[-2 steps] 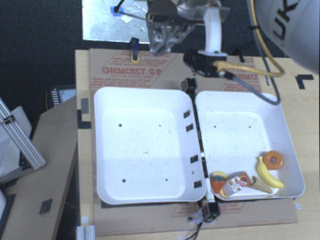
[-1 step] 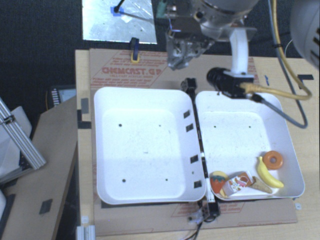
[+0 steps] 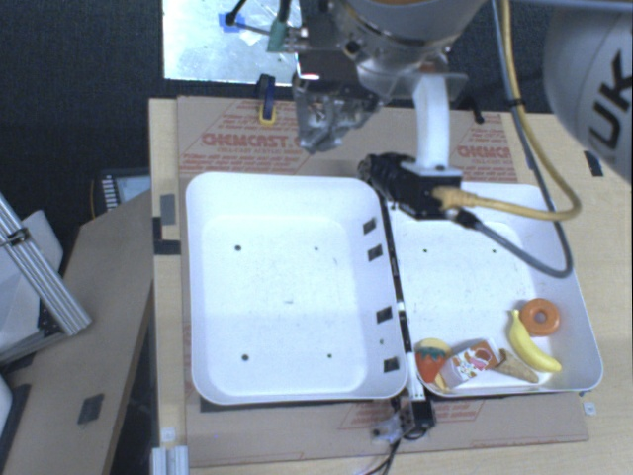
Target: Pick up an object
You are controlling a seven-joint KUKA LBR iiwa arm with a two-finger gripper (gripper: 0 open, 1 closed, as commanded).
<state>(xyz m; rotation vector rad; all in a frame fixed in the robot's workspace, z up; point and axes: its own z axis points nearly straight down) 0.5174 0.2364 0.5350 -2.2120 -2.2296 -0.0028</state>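
Several small objects lie in the front corner of the right bin (image 3: 475,265): a yellow banana (image 3: 532,345), an orange ring-shaped piece (image 3: 540,316), a red-orange round fruit (image 3: 432,360), a white and red packet (image 3: 470,361) and a small tan cone-shaped piece (image 3: 516,368). My gripper (image 3: 324,127) hangs high over the cardboard behind the back rim of the left bin (image 3: 287,285), far from all of these objects. Nothing can be seen in it.
The two white bins sit side by side on a cardboard sheet (image 3: 237,137), joined by a black-clipped divider (image 3: 391,275). A yellow and blue clamp (image 3: 266,100) stands at the back. Aluminium framing (image 3: 40,275) lies off the bench at left.
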